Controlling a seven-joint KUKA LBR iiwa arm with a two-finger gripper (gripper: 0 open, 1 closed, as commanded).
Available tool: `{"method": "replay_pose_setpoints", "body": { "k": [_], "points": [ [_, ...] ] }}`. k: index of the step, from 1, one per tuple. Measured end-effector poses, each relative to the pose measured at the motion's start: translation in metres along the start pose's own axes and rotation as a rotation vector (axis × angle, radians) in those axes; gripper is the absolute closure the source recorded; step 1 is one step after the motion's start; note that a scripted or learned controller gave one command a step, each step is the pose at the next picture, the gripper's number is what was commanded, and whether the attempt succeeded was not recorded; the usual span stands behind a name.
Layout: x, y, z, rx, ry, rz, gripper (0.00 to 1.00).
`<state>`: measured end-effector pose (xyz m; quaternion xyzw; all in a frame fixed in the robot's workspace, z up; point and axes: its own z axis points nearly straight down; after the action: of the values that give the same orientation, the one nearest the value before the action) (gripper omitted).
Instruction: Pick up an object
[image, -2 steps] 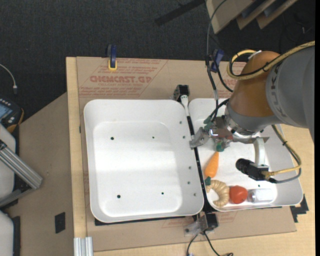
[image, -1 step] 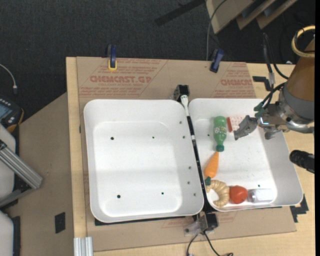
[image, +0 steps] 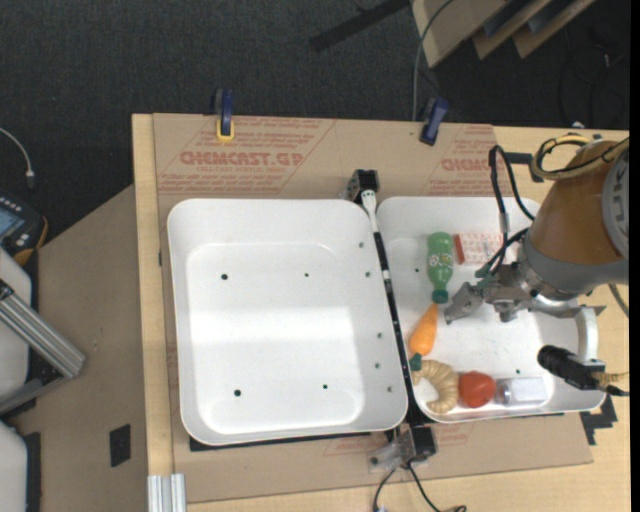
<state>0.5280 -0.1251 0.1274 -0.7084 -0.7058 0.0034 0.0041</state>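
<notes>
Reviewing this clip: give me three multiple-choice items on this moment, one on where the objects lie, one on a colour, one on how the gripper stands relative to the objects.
1. Which bin holds the objects?
A. the left bin
B. the right bin
C. both bins

2. What colour is the bottle near the right bin's top?
A. green
B. blue
C. yellow

3. Where is the gripper?
A. over the left bin
B. outside both bins
C. over the right bin, nothing seen between its fingers

Answers:
1 B: the green bottle, orange carrot, croissant and red object all lie in the right bin.
2 A: its body is green.
3 C: the gripper sits over the right bin, just right of the bottle and carrot, with no object seen in it.
</notes>
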Motion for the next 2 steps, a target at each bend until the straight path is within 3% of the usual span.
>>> {"method": "replay_pose_setpoints", "body": {
  "k": [1, 2],
  "points": [
    [-0.020, 0.041, 0.039, -0.013, -0.003, -0.004, 0.00],
    [-0.019, 0.039, 0.027, -0.012, -0.003, -0.004, 1.00]
  ]
}}
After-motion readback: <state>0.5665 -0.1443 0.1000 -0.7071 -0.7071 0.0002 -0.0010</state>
